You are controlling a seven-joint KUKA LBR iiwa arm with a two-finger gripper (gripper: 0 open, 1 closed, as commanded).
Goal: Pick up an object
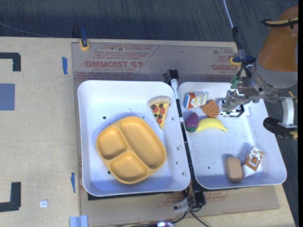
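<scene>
My gripper (233, 107) hangs over the back of the right bin (270, 141), just right of a brown waffle-like cookie (211, 109). Nothing shows between its fingers. Left of it lie a small milk carton (195, 100), a purple grape bunch (191, 121) and a yellow banana (211, 125). Near the bin's front sit a tan bread loaf (233, 168) and a white and orange box (253, 160). The left bin (94, 103) holds a yellow divided plate (130, 148) and a pizza slice (160, 109).
A black divider bar (180, 126) runs between the two bins. The arm's orange band (281, 37) and grey wrist fill the upper right, with a thin cable rising from it. Cardboard lies under the bins on the wooden bench.
</scene>
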